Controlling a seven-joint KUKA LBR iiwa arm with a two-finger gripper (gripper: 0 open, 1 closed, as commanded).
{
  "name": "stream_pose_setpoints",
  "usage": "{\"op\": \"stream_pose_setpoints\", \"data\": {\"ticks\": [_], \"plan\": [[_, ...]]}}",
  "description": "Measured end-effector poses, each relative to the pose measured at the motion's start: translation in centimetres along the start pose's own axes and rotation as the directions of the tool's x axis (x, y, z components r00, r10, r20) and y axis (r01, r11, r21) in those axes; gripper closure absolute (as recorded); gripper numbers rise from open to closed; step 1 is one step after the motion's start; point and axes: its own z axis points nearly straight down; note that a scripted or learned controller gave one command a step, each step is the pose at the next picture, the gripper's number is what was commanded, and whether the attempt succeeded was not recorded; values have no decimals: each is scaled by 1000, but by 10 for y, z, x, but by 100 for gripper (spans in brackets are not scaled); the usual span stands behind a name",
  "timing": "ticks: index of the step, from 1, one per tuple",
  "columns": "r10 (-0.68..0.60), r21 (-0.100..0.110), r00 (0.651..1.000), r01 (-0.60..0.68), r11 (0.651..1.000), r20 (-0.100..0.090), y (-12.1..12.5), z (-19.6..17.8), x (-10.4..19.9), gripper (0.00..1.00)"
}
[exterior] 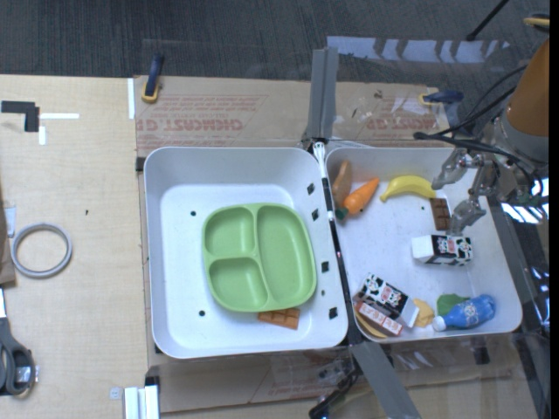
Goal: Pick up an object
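The object to be picked up is not named, so we take it to be any of the small items lying in the right bin, where the gripper hangs, reaching in from the right. We see its metal tip low over the bin's upper right area, just above a small brown block and a white carton with black patches; whether the jaws are wide or narrow we cannot tell, as wires and glare blur them, and we see nothing held between them. A yellow banana lies just left of the gripper, with an orange carrot and a brown piece near the wall between the bins. Along the near edge we find a second patterned carton, a tan round piece, a green item and a blue and white bottle, close together. The left bin holds a green divided plate with a brown wafer at its near rim. On the desk to the left lie a grey ring and scissors. We judge the main risk to be a miss: the block and carton sit close together, so a descent could land between them, push one aside, or close on an edge that slips out.
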Motion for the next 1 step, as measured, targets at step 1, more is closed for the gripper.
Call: {"op": "stream_pose_setpoints", "data": {"ticks": [1], "plan": [[100,0,995,-100,995,2,-2,91,-23,0]]}}
